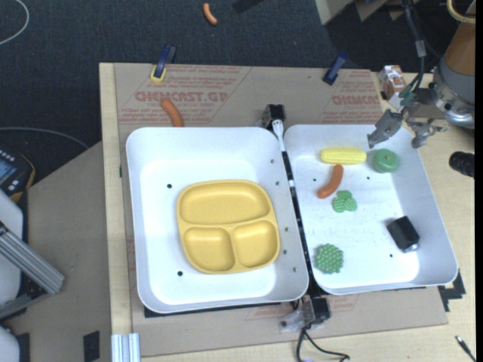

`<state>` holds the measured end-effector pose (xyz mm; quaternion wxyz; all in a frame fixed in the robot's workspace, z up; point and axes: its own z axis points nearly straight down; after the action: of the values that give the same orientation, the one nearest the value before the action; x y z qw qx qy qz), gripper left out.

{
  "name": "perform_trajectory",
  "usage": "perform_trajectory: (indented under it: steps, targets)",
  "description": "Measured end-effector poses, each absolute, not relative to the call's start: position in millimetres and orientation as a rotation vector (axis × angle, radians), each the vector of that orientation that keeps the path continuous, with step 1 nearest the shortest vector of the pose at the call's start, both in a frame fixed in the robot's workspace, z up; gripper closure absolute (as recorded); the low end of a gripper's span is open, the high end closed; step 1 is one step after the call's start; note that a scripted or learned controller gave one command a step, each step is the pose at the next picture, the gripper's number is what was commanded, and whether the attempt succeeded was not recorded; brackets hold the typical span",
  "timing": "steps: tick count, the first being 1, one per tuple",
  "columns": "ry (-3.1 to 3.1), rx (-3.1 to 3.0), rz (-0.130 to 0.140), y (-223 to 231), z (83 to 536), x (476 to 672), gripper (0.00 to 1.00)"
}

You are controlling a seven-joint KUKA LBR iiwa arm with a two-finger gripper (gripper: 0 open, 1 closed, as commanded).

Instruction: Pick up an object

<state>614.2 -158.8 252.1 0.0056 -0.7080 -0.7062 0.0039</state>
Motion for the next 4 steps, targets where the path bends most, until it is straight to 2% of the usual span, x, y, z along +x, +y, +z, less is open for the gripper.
perform_trajectory:
  steps: [1, 2, 4]
  targets:
    - [-2.222, -2.221, 0.000, -158, 260, 616.5, 0.00]
    - [-2.217, -2.219, 0.006, -164, 216, 616.5, 0.00]
    - [-2.218, -2.215, 0.006, -162, 113, 629.2, 0.00]
